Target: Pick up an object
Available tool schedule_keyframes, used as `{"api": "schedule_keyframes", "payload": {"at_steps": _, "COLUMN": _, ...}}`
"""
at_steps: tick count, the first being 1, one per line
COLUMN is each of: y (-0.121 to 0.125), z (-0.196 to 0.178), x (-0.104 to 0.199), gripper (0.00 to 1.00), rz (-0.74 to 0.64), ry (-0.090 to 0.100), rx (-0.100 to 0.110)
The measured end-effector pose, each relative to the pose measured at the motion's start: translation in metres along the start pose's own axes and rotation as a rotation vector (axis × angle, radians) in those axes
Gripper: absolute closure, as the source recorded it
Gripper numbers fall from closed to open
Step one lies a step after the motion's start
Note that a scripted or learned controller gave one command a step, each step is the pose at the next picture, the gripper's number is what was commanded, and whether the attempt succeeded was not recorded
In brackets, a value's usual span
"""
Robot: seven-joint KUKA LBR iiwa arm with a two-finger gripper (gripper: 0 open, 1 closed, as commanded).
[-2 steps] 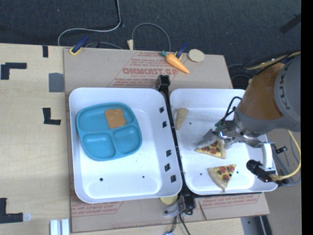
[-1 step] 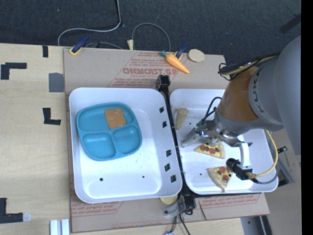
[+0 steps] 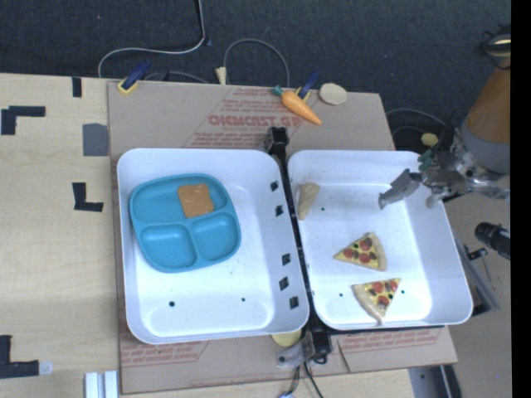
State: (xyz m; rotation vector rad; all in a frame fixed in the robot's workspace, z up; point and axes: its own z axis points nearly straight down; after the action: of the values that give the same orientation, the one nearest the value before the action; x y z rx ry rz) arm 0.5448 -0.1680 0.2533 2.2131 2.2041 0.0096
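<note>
Hovering over the upper right part of the right bin [image 3: 440,247], the end effector [image 3: 412,191] has its two fingers spread apart with nothing between them; one finger [image 3: 397,191] points down-left toward the bin floor, the other sits close to the bin's right wall. Below it in the same bin lie two pizza slices: the upper slice [image 3: 362,251] near the middle, the lower slice [image 3: 377,295] near the front rim, a little apart from each other. A pale, rounded item [image 3: 307,200], perhaps a piece of toy food, rests against the bin's left wall, well apart from the end effector. In the left bin [image 3: 207,309] a blue divided plate [image 3: 184,222] carries a tan square piece [image 3: 196,200] in its upper compartment. On the cardboard [image 3: 241,118] behind the bins lie a toy carrot [image 3: 299,107] and a beige round item [image 3: 333,94].
</note>
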Motion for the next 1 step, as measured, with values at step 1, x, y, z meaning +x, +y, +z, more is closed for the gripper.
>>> {"api": "schedule_keyframes", "payload": {"at_steps": 1, "y": -0.0337, "z": 0.0782, "x": 0.0189, "gripper": 0.0, "rz": -0.004, "ry": 0.011, "rx": 0.026}}
